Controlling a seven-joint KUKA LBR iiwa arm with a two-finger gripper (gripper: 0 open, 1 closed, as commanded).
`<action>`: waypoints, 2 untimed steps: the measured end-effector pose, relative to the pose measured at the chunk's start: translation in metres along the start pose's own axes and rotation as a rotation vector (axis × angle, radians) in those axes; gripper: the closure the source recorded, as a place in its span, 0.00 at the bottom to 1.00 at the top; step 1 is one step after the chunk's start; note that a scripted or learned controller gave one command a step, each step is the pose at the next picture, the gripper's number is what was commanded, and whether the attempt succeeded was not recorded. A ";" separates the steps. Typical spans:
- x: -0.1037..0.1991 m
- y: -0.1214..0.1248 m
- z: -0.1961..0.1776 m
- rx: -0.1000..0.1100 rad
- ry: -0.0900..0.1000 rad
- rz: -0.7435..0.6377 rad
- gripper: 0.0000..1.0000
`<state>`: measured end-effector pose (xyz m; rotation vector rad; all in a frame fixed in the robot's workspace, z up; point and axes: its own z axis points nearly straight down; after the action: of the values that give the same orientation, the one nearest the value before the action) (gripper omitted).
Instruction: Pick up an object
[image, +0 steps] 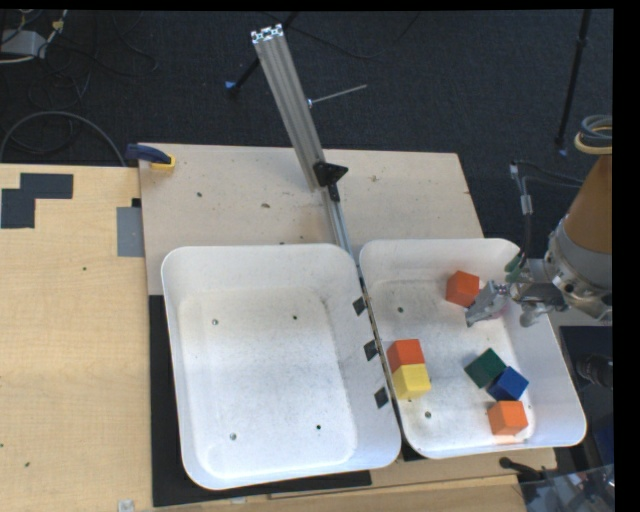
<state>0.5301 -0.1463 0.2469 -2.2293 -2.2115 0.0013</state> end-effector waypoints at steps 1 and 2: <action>0.079 0.026 0.048 0.006 0.004 -0.015 0.00; 0.038 0.093 0.099 0.002 -0.002 -0.008 0.00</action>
<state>0.6235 -0.1088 0.1475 -2.2201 -2.2212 0.0057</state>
